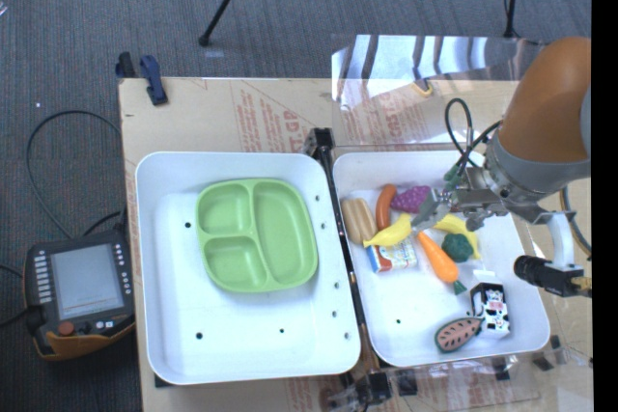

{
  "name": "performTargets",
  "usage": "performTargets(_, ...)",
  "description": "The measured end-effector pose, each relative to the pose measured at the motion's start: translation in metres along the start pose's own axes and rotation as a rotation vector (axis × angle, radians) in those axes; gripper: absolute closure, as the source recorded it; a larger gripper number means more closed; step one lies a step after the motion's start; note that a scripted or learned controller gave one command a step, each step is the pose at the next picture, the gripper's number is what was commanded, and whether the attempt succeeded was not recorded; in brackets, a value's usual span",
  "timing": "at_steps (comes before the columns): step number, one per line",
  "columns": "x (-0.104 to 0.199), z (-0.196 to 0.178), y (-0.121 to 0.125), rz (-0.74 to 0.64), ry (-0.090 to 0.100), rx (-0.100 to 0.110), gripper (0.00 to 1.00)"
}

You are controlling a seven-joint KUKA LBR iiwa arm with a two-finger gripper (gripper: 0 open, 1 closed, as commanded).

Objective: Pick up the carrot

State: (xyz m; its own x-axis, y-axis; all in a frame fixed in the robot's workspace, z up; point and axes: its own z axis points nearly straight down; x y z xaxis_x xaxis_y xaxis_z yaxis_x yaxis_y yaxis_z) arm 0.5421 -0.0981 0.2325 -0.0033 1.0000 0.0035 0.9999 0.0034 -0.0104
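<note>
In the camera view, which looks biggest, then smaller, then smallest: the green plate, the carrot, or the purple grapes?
1. Green plate, by far the biggest.
2. Carrot, long and thin.
3. Purple grapes, smallest, though close to the carrot in size, and the claw partly covers them, so that is less sure.

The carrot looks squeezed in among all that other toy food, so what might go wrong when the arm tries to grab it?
1. The carrot lies tight against the broccoli and the banana, so the gripper might close on a neighbour instead.
2. The gripper sits up by the grapes, not over the carrot, so a descent from here could miss.
3. The carrot lies slanted; fingers meeting it off-centre might push it aside.
</note>
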Motion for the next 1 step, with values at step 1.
performTargets(1, -0.0564, 0.1450, -0.0003, -0.215, 0.004, 0.008, 0.00)
